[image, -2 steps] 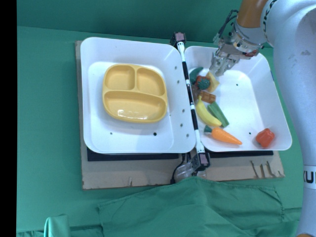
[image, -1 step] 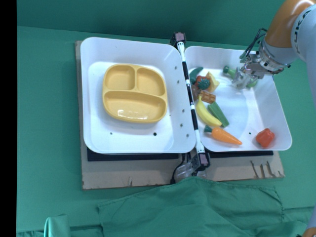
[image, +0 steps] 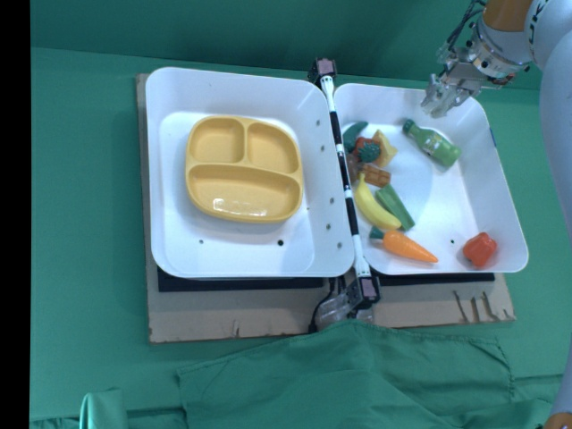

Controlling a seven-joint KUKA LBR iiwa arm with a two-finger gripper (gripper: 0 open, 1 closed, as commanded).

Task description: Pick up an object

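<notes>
Nearest the camera lies a rumpled green cloth (image: pixel 357 374), and just beyond it the bench's cardboard sheet (image: pixel 232 324) carries 2 white bins. The left bin (image: pixel 170 239) holds a yellow divided plate (image: pixel 243 168). The right bin (image: pixel 500 213) holds the toys that could be picked: an orange carrot (image: pixel 404 246) and a red pepper (image: pixel 479 249) at the near edge, then a yellow banana (image: pixel 374 206) touching a green pickle (image: pixel 395 207), a tight cluster of small pieces (image: pixel 368 153) against the divider, and a green bottle (image: pixel 433 144) lying tilted toward the far side. Farthest back, the gripper (image: pixel 442 95) hangs over the bin's far rim, just beyond the bottle and holding nothing; whether its fingers are spread or together I cannot tell, since they read as a small grey tangle. The bottle looks like the closest target. The risks, as I judge them: its round body could roll or squirt out sideways if the claw closes off centre, and a descent this near the rim could strike the bin wall. The clustered pieces overlap too much to name, and the arm is cut off by the frame's right and top edges.
</notes>
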